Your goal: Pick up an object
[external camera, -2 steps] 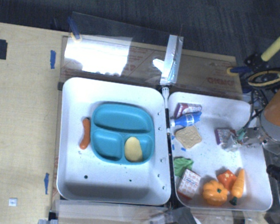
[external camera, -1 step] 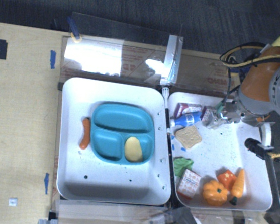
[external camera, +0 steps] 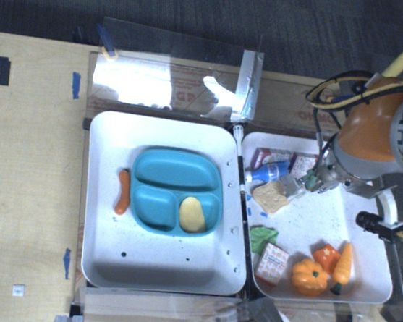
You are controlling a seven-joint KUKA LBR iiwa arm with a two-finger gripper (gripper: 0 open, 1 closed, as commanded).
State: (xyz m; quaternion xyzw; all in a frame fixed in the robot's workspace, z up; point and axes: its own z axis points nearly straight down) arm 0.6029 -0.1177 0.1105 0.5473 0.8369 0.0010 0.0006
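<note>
Nearest, along the front of the right shallow white bin, lie a small orange plastic pumpkin, an orange carrot-shaped toy, a red-and-white printed packet and a crumpled green leafy piece. Further back, the gripper hangs low over the bin's rear left corner, just beside a tan cracker-like square and a blue-and-white wrapper; whether it is spread or closed, or has hold of anything, I cannot tell. The likely target is one of these two. A good grasp would centre over a single item, clear of the bin wall. The left bin carries a blue divided tray with a yellow oval toy.
</note>
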